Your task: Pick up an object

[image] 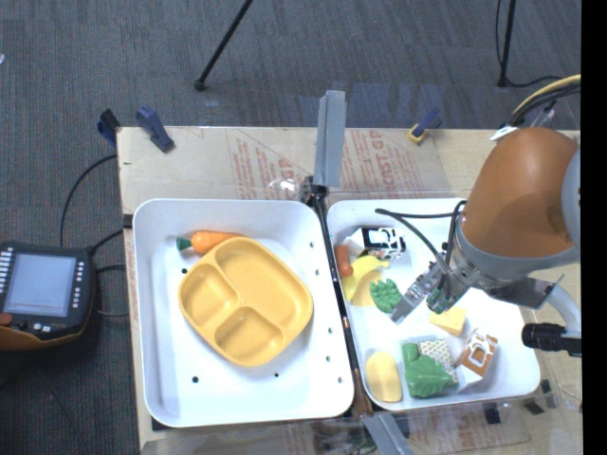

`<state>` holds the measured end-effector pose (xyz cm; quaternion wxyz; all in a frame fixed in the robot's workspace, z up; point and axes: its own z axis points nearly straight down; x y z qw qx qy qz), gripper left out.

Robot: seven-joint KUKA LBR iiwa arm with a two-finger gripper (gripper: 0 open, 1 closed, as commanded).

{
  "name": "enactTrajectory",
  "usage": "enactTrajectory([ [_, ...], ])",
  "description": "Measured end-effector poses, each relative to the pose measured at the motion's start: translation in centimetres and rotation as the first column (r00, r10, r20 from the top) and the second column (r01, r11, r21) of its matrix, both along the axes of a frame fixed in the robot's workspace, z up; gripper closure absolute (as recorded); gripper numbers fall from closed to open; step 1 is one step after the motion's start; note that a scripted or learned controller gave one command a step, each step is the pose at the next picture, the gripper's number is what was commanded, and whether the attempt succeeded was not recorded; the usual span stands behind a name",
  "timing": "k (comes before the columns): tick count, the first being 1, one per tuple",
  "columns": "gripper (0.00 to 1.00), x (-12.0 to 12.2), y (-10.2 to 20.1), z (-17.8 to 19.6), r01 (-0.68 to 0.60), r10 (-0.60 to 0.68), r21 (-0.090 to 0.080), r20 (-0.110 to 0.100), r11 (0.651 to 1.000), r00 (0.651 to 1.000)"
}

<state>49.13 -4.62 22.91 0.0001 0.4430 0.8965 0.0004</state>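
My gripper (414, 303) hangs over the middle of the right bin (517, 387), its fingers pointing down and left, just right of a green toy broccoli (385, 295). Nothing shows between the fingers. Around it lie a yellow banana-like piece (364, 273), a small orange piece (343, 259), a black-and-white toy (383, 242), a yellow cheese wedge (450, 322), a pale yellow oval (383, 375), a green leafy toy (427, 373) and a small orange-and-white box (477, 354).
The left bin (156, 349) holds a yellow three-compartment tray (246, 299) and a toy carrot (209, 241) behind it. A grey upright post (330, 140) stands at the back between the bins. A teach pendant (43, 292) lies left of the bench.
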Motion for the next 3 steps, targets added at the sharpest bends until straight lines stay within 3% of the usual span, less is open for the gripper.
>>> enactTrajectory([
  [1,1.0,2.3,4.8,6.2,0.342,-0.342,-0.004,-0.005,0.94,0.94],
  [2,1.0,6.7,6.6,9.4,0.324,-0.324,-0.004,-0.004,0.946,0.946],
  [3,1.0,0.8,-0.9,3.3,0.161,-0.161,-0.003,-0.012,0.987,0.987],
])
